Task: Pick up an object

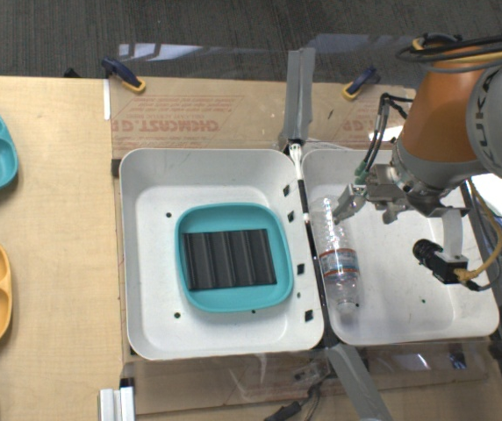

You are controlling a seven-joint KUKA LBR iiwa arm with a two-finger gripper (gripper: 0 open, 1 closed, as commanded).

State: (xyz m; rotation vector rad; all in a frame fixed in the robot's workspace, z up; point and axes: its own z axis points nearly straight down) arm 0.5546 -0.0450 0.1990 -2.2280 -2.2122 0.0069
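- Step in hand: approach. The end effector [381,202] hangs over the right white bin [426,310], carrying nothing visible; how far it is open cannot be told.
- Target: a clear plastic water bottle [336,257] lies on its side along that bin's left wall, just beside the end effector.
- Next move, as judged: shift left, descend, and close across the bottle's body.
- Obstruction: the bin wall touching the bottle leaves little room.
- Elsewhere: a teal tray with dark ribbed insert [233,257] occupies the left white bin [146,235].
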